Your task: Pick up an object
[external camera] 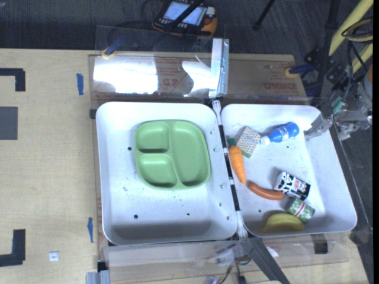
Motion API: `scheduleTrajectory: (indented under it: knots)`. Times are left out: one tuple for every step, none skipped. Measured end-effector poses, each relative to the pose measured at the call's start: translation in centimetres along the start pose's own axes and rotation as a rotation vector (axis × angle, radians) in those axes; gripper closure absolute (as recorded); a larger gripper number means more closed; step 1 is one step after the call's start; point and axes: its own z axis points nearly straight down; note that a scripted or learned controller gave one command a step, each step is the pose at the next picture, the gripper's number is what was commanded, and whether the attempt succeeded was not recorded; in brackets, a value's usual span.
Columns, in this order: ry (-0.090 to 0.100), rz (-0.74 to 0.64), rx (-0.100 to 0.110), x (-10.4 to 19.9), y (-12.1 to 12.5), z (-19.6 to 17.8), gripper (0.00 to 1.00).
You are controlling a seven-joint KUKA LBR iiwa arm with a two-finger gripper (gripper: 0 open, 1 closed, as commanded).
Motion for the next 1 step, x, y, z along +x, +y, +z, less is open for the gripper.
scheduleTrajectory:
  knots:
    - [-0.001, -0.01, -0.002, 4.25, 5.44, 6.52, 0.0]
